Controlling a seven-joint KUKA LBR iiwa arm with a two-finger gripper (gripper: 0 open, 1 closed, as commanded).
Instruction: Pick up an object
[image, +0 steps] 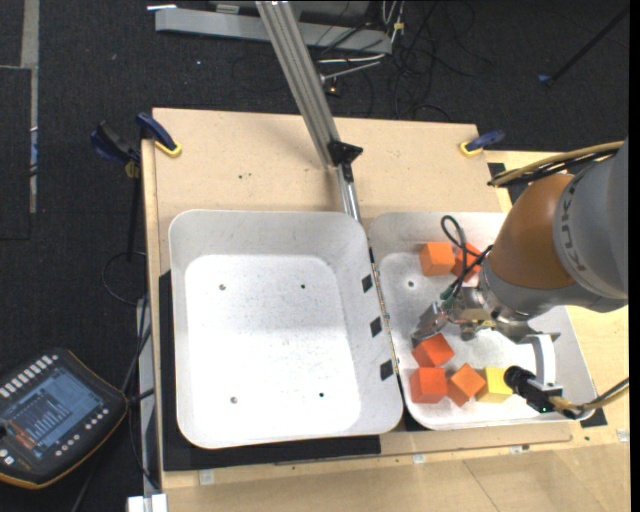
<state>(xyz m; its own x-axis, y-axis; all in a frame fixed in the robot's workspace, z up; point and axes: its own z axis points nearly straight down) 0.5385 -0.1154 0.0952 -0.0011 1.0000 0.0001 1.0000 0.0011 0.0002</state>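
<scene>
While the arm reaches into the right bin, the claw hangs low over the blocks, and from where I stand I cannot tell how it is set — the wrist hides that.

Task objects noted: a red block just below the claw, near touching it; a second red block below that, against the bin wall; an orange block and a yellow block to its lower right, packed side by side; another orange block above the claw, well apart from the cluster. Nothing is seen gripped.

Risks, as I judge them: the lower four blocks sit crowded together, so a descent could land on an edge and shove the pile rather than straddle one piece. The nearest red block lies tilted — a grip across its corners may slip. The bin wall beside it leaves little room. The left bin on the surface plays no part.
</scene>
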